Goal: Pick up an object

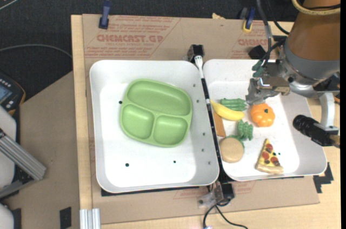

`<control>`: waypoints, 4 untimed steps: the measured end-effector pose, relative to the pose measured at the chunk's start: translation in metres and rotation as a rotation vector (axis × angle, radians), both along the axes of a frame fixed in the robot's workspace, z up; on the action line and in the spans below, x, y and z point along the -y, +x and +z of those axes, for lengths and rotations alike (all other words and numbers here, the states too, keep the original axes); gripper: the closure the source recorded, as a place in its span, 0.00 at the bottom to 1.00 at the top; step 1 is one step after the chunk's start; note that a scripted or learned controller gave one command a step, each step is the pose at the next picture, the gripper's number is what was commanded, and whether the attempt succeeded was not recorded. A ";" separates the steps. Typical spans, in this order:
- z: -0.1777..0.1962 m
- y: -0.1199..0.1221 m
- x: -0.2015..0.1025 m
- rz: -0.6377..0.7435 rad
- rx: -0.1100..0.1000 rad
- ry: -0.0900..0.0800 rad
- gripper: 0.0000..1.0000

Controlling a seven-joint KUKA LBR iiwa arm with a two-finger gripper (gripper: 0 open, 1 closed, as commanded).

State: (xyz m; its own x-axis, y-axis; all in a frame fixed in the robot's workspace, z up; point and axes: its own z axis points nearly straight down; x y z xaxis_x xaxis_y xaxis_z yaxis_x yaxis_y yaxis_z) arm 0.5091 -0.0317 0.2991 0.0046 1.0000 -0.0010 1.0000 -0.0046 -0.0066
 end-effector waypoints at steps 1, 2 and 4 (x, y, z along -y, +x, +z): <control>-0.056 0.007 0.022 0.001 -0.001 0.001 1.00; -0.019 -0.031 -0.039 0.011 0.006 0.004 1.00; -0.120 -0.032 0.000 0.008 -0.005 0.005 1.00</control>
State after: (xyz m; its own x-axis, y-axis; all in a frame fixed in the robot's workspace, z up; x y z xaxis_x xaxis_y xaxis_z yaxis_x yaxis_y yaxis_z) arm 0.4774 -0.0318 0.1790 -0.0038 1.0000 0.0035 0.9999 0.0038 -0.0116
